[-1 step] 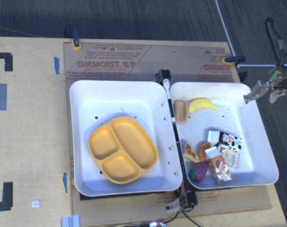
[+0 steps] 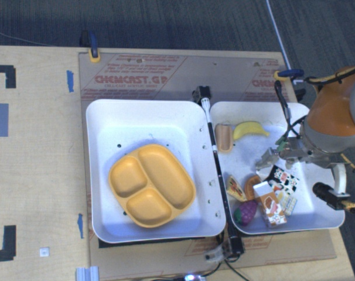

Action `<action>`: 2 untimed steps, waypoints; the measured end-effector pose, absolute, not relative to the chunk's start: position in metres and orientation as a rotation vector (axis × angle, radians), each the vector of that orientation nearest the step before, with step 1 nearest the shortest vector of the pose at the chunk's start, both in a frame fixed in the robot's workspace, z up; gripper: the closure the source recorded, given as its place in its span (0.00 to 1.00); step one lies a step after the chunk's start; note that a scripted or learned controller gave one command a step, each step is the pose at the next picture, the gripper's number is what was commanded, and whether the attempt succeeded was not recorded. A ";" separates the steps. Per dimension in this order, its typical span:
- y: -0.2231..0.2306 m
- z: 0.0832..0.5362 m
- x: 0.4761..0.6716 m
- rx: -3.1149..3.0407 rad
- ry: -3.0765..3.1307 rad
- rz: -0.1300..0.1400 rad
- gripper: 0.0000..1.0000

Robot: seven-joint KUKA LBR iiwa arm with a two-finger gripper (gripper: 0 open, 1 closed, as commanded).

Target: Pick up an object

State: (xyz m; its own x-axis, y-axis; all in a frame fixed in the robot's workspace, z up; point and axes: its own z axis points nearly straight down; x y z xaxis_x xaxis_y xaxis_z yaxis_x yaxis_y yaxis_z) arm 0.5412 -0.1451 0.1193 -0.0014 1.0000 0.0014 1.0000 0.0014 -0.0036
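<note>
A light wooden bench (image 2: 37,174) fills the left and middle of the frame. On it lies a brown board (image 2: 166,75) with red print, held by a clamp (image 2: 93,47) at its upper left corner. Two white bins sit side by side on the board: the left bin (image 2: 101,174) at the centre, the right bin (image 2: 324,218) at the right. Blue tape strips (image 2: 70,81) and black marks (image 2: 7,76) dot the bench's left part.

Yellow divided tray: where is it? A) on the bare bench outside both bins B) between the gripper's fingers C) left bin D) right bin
C: the yellow divided tray lies flat inside the left bin, while the banana and other small items sit in the right bin.
</note>
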 end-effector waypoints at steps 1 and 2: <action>-0.098 0.091 0.503 -2.237 -2.233 -0.019 0.00; -0.099 0.103 0.506 -2.245 -2.237 -0.023 1.00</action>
State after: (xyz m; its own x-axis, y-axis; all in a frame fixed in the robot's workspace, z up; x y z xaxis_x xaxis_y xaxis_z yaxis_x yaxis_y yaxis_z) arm 0.5056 -0.0994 0.1027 0.0037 1.0000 -0.0089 0.9996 -0.0034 0.0295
